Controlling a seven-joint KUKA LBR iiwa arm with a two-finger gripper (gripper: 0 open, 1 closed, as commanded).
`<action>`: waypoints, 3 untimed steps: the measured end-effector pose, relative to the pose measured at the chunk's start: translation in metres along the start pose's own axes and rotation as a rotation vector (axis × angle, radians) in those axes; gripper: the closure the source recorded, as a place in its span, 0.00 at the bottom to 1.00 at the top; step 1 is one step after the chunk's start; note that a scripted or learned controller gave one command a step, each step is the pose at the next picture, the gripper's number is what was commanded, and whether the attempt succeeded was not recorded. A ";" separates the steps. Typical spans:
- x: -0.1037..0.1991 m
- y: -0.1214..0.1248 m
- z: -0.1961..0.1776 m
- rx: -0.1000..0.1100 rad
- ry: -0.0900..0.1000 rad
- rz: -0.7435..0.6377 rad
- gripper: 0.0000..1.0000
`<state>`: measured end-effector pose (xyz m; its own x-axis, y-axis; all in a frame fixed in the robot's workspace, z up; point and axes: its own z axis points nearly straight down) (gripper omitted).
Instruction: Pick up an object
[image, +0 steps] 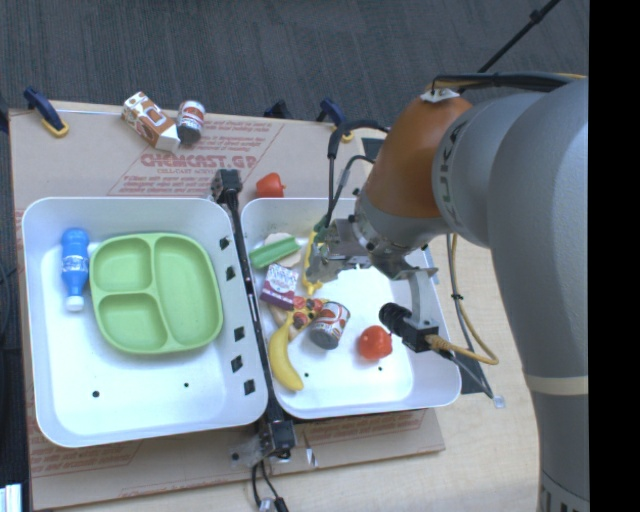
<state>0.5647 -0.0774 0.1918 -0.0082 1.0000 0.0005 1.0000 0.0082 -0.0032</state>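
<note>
**Down in the right bin, low over the clutter**

Reaching in from the right, the grey arm (500, 170), orange band above the wrist, bulk hanging over the back half of the right bin (430, 385). Gripper (318, 262) down near the bin's middle, just behind the pile. Whether pressed together or spread, impossible to tell from up here; the wrist body covers too much. Nothing seen pinched.

Taking the banana (283, 358) as the marker: lying along the bin's left wall, at the front. Just behind it, a purple packet (279, 287), and beyond that a green block (272, 250) tilted toward the back-left corner. Right of the banana, touching or nearly so, a small can (329, 324) on its side with a red-and-white label. Further right, apart from the can, a red tomato-like piece (375, 343) sitting alone on bare white floor. Black fitting (408, 328) with a yellow cable just beyond the tomato, part of the arm's gear.

Left of the banana, across the divider, the left bin (60, 400): a green divided plate (157, 291) in the middle, a blue bottle (75, 266) beside the plate's far side.

Behind both bins, on the cardboard: a small red object (269, 185), a second can (190, 120), a little carton (148, 120).
</note>
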 end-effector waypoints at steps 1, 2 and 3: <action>-0.079 0.016 0.048 0.000 -0.001 0.005 1.00; -0.122 0.074 -0.039 -0.007 -0.002 0.002 1.00; -0.063 0.091 -0.025 0.000 0.001 0.001 1.00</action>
<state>0.6566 -0.1393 0.2169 -0.0069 1.0000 0.0014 1.0000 0.0069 -0.0028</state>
